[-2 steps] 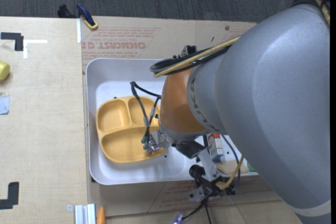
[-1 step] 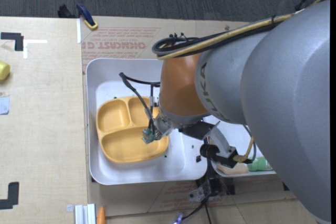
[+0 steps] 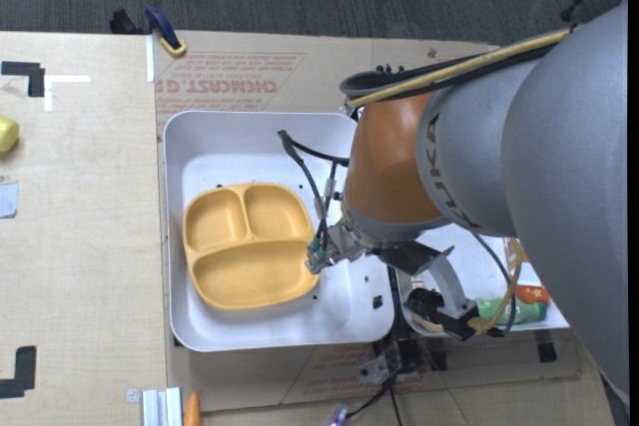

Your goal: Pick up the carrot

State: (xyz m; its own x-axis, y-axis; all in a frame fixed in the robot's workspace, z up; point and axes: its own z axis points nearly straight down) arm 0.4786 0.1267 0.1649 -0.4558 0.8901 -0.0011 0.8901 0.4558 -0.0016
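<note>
- Gripper [image 3: 319, 254] is seen low over the left bin [image 3: 178, 214], at the right edge of the yellow divided plate [image 3: 240, 249]. Whether it's open or closed cannot be told; nothing is seen held.
- Carrot [image 3: 519, 302] is taken, w/o certainty, to be the green-and-orange piece in the right bin [image 3: 479, 249], near the front wall and partly hidden under the arm [image 3: 479, 145]. It lies well apart from the gripper.
- Step in hand is judged to be the approach, w/ no grasp made yet.
- The gripper should be lifted clear of the plate's rim first, so the plate isn't dragged or tipped.
- The wrist is best carried across the divide btwn bins, then lowered straight over the piece's middle.
- The jaws should be set across its short axis, not along it.
- The cables [image 3: 310, 165] hanging at the wrist should be kept off the bin walls.
- A close near the bin wall risks a miss, so room on both sides should be checked.
</note>
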